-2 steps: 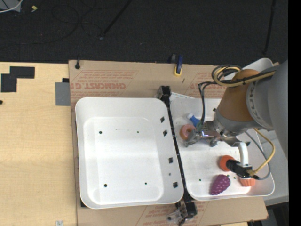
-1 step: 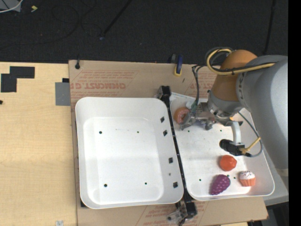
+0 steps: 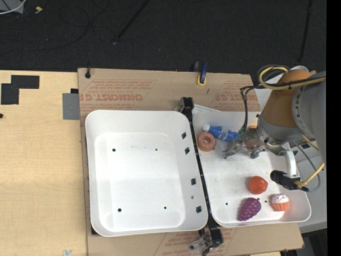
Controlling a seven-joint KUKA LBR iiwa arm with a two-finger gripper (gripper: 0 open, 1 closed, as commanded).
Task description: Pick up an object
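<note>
Camera view: arm comes in from the right, pincer (image 3: pixel 244 149) low in the right bin (image 3: pixel 224 217), fingers spread open w/ nothing between them, just beside the blue bottle (image 3: pixel 220 133) and near the pink donut (image 3: pixel 206 141). Red ball (image 3: pixel 258 184), purple grapes (image 3: pixel 249 208), cupcake (image 3: pixel 280 202) lie nearer the front. Step looks like approach, pre-grasp. Next: centre over the bottle, drop, close.

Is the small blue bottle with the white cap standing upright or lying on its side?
Lying on its side. The small blue bottle stretches flat across the right white bin's floor, its white cap toward the pink ring-shaped donut toy.
</note>
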